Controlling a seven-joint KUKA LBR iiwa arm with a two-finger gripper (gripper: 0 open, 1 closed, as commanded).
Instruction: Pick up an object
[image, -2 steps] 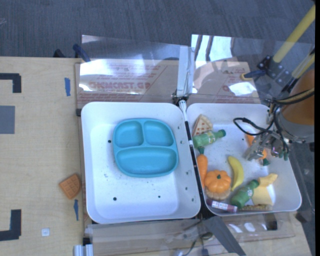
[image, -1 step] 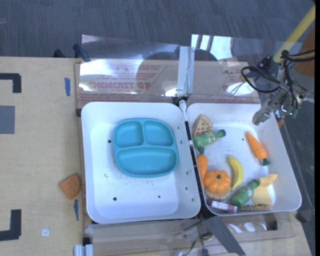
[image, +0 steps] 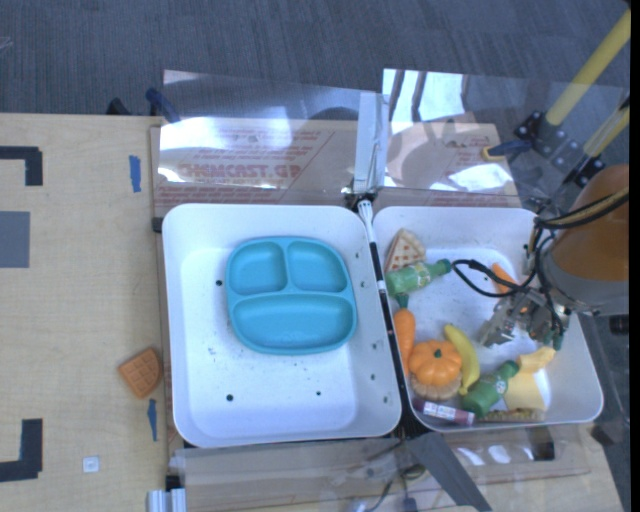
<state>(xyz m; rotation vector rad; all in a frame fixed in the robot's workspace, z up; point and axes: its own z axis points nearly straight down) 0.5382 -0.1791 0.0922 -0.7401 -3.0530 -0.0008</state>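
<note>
I'm hovering my metal two-finger gripper (image: 512, 325) in the white right bin (image: 585, 400), lower right of frame, just beside a yellow plastic banana (image: 462, 352); can't tell whether it's clenched or released

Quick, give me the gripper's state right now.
Gripper: low in the right bin, near the banana; open or closed cannot be told.

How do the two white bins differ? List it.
The left bin holds one thing, a blue divided plate; the right bin holds a jumble of toy food, including a pumpkin and a banana. The end effector hangs over the right bin. Both bins are shallow.
</note>
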